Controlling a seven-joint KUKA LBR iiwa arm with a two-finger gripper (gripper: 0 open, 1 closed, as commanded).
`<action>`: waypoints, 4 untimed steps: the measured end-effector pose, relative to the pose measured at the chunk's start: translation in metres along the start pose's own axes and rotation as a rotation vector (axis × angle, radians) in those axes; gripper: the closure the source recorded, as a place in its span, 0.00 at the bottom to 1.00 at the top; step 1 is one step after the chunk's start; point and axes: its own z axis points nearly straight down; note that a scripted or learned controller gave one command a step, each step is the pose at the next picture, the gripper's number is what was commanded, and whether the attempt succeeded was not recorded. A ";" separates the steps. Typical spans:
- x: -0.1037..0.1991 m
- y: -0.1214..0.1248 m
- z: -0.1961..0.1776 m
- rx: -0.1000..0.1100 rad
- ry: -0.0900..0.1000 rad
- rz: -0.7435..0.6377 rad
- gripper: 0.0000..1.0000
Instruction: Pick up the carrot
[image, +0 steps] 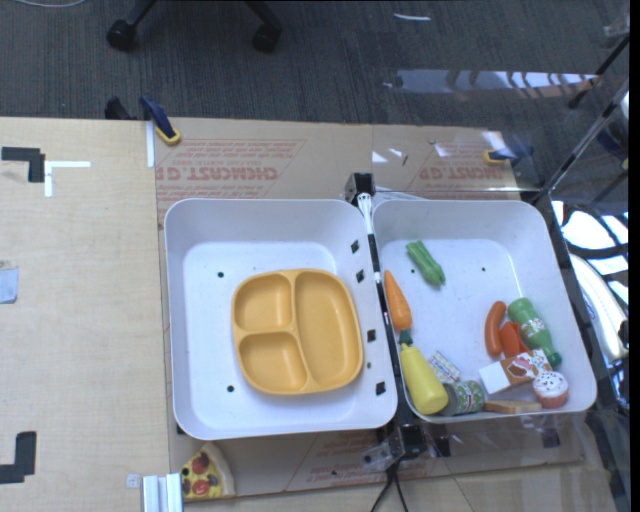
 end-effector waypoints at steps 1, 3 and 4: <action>0.002 -0.002 -0.008 0.001 -0.001 -0.007 1.00; -0.004 0.009 0.015 -0.001 0.003 0.005 0.00; -0.002 0.008 0.008 -0.001 -0.002 0.000 1.00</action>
